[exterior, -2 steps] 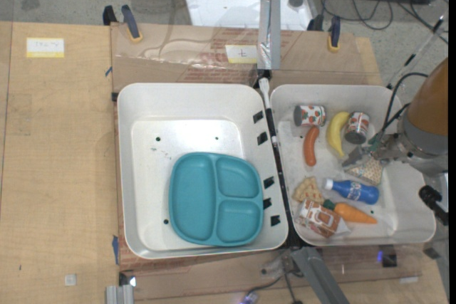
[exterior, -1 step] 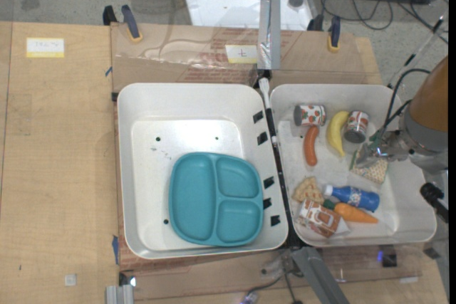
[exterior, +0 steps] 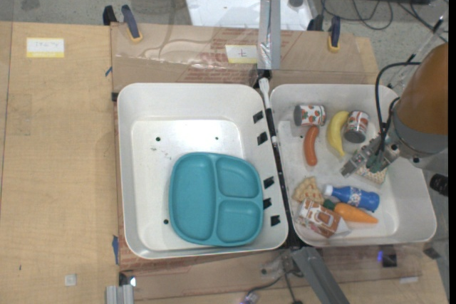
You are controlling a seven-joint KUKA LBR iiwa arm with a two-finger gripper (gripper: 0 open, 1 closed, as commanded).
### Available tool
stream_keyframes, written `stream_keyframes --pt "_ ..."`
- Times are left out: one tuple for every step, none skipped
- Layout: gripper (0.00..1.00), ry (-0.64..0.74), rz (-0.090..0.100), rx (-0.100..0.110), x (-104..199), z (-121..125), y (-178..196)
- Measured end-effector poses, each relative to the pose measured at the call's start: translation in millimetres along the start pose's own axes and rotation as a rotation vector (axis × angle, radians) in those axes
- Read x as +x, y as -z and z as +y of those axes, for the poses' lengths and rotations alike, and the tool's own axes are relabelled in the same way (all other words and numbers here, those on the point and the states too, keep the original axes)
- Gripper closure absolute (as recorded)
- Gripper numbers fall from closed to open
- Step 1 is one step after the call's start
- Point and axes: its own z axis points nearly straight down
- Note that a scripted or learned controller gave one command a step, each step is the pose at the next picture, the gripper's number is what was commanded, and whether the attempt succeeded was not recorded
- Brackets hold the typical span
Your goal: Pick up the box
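Observation:
The box [exterior: 318,218] is a small red and white carton lying flat at the front left of the right bin [exterior: 417,224]. An orange carrot [exterior: 354,213] lies against its right side, and a blue and white bottle [exterior: 353,196] rests just behind it. My gripper [exterior: 365,161] hangs low over the middle right of that bin, behind and to the right of the box and apart from it. The grey arm with its orange band [exterior: 427,100] comes in from the right edge.
Also in the right bin are a banana [exterior: 336,132], two cans [exterior: 309,114] [exterior: 356,126], a sausage [exterior: 311,144] and a cracker [exterior: 308,189]. The left bin [exterior: 135,153] holds a teal divided plate [exterior: 216,198]. A metal divider post [exterior: 268,28] stands behind the bins.

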Motion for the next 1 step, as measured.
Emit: stream_keyframes --pt "1.00 -0.058 -0.001 -0.001 61.5 77.0 28.3"
